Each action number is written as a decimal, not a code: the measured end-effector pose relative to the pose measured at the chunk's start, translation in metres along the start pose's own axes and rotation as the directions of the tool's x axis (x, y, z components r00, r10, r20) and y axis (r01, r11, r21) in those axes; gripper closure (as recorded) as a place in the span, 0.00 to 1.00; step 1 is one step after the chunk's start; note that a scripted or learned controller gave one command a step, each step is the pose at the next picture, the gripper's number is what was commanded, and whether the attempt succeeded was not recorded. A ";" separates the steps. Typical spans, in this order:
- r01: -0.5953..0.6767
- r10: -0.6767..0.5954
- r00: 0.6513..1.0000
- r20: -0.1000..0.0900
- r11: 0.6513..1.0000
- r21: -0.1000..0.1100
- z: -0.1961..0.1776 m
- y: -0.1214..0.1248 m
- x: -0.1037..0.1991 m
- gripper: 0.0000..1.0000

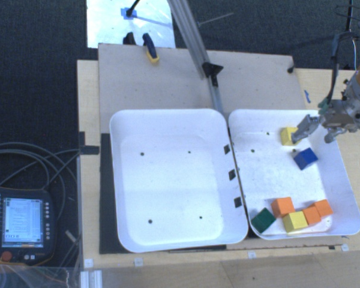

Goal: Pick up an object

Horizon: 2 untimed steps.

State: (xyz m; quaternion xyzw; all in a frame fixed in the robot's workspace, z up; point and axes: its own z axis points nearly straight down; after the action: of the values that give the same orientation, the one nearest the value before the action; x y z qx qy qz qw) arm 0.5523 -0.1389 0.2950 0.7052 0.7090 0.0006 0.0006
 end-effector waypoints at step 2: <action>-0.003 0.003 1.000 -0.001 1.000 0.005 0.062 0.000 -0.001 0.00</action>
State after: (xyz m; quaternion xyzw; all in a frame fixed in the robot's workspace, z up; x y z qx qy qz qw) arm 0.5525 -0.1398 0.2326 0.7064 0.7078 -0.0011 -0.0014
